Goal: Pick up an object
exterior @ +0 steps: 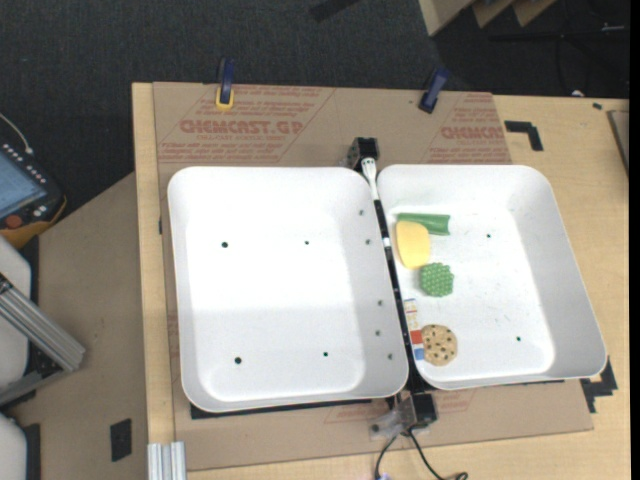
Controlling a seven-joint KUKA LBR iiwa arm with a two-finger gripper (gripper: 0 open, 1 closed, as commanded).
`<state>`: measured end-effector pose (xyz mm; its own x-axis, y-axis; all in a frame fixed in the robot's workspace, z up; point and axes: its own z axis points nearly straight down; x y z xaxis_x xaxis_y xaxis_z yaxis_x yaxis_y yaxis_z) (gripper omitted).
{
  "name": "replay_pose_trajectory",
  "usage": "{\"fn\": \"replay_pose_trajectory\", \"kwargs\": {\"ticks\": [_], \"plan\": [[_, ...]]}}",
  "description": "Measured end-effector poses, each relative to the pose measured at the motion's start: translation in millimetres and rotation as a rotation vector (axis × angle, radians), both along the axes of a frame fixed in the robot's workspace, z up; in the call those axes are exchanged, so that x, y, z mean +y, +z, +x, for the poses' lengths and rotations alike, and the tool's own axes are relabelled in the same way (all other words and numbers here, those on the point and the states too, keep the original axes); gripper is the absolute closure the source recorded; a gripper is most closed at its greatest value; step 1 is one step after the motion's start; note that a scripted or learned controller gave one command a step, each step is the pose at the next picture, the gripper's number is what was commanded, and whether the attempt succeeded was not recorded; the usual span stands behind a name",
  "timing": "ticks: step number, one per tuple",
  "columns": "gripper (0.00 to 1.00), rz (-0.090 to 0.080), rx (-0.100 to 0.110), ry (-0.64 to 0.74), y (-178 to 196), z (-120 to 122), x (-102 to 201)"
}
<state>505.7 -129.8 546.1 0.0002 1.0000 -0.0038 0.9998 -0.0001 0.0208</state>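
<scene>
Four small objects, among them a yellow piece (413, 243) and a green ball (436, 280), crowd the right bin (530, 268)'s left wall, so a grasp there may clip the wall or neighbours.

I see my bench under bright, even overhead light. The two white bins (270, 268) nearly wash out, with a soft grey shadow across the left bin's lower half. Focus is mildly soft throughout; the dark floor (120, 28) looks grainy.
</scene>
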Motion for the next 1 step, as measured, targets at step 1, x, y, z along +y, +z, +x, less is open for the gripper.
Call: {"fn": "replay_pose_trajectory", "kwargs": {"ticks": [1], "plan": [[1.0,0.005,0.031,-0.002,-110.0,4.7,-6.6]]}}
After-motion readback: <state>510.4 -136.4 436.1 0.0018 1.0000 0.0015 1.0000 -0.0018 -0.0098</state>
